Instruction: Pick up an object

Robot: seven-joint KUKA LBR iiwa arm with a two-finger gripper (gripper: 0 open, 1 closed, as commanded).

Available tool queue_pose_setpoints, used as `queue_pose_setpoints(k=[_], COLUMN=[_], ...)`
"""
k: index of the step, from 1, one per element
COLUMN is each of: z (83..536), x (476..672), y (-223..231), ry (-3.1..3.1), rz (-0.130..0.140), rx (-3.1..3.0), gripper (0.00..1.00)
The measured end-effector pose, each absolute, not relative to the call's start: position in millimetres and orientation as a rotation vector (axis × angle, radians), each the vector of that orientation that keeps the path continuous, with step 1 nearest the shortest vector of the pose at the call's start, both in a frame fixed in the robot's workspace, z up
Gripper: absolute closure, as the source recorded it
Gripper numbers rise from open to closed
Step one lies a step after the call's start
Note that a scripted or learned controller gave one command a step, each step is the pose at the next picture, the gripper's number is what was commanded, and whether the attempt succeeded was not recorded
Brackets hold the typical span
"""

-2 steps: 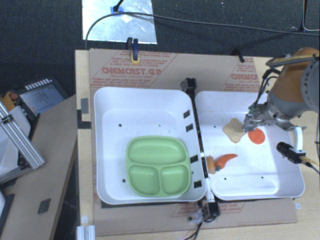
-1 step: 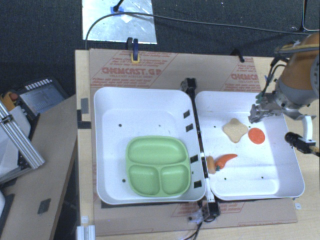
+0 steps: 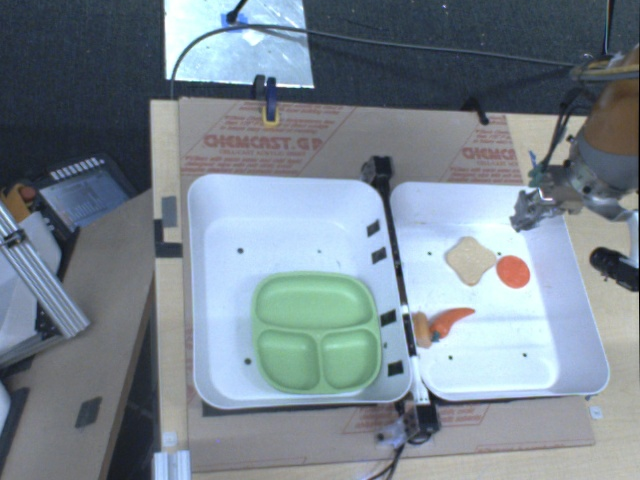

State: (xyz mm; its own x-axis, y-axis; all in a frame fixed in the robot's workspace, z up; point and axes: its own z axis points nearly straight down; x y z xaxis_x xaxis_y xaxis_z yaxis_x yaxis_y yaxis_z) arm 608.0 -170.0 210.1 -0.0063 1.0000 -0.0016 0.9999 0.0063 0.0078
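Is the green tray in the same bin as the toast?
No, the green tray lies in the left bin, while the toast lies in the right bin.

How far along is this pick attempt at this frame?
Nothing looks picked yet. The bread slice, red disc and carrot all lie on the floor of the right bin. The gripper hangs near that bin's far right edge, apart from them. Left to do: descend, grasp one, lift.

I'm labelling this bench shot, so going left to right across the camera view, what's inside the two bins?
Green three-compartment plastic plate → orange toy carrot → beige toast-shaped piece → flat red-orange disc.
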Motion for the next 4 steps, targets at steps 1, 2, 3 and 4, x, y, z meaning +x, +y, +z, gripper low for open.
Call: queue_pose_setpoints(k=[1,2,3,4], z=[208,205,199,206], x=[608.9,602.2,585.6,579.6], y=[-170,-110,-61,-1], ry=[2.226,2.232,2.232,2.234], rz=[0.003,0.003,0.002,0.004], rx=[2.213,2.212,2.214,2.210], gripper=[1.00,1.00,1.00,1.00])
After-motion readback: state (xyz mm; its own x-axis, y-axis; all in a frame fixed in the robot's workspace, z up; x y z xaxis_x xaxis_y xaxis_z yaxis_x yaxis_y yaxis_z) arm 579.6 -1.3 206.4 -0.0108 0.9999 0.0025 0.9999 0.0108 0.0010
